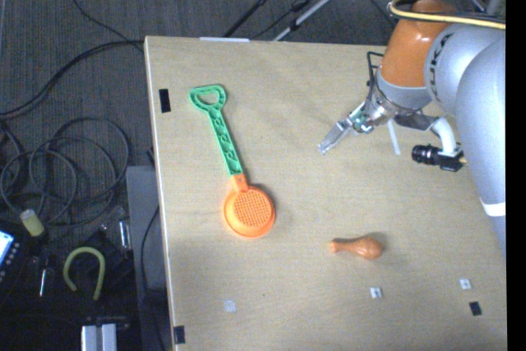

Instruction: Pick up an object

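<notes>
1. The gripper (333,140) hangs over the upper middle of the tan board (329,70), pointing down and to the left. Its two thin metal fingers (327,145) lie close together with nothing between them, so it is closed on air.
2. The grey arm (481,111) comes in from the right edge, and its orange band (407,53) sits just above the wrist. A small black part (436,154) sticks out below the wrist.
3. A toy strainer (230,168) lies on the left part of the board, well apart from the gripper. Its green handle (220,131) runs from a loop at the top down to an orange round sieve head (249,212) at the bottom.
4. A small tan pear-shaped piece (359,247) lies on its side lower on the board, right of the sieve head and below the gripper. Its narrow end points left, and it touches neither the strainer nor the gripper.
5. A few small black and white marks (376,292) dot the lower right of the board.
6. Left of the board, dark carpet (74,29) bears loops of black cable (66,160).
</notes>
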Controlling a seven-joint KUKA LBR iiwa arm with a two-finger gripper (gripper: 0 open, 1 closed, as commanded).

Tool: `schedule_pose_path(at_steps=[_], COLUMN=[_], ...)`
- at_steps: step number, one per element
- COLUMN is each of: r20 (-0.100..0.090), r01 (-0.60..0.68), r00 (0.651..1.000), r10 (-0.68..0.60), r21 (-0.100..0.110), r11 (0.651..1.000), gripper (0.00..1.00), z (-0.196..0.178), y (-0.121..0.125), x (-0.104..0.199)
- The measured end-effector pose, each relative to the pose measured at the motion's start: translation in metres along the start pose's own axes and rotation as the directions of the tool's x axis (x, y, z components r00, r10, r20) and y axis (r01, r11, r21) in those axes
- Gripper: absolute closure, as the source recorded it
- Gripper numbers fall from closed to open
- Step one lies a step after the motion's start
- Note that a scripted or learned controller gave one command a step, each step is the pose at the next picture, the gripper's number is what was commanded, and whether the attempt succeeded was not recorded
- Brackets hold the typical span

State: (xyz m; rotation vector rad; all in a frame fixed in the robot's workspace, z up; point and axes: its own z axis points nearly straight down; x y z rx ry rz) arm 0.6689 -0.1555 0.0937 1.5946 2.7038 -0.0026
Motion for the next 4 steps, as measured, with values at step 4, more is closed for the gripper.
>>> schedule_pose_path(at_steps=[4], r20=[0.000], r01=[0.000], r00=[1.000], r10=[0.000], r21=[0.000], r11=[1.000], gripper=[0.00], z=[0.0000], y=[0.0000], x=[0.0000])
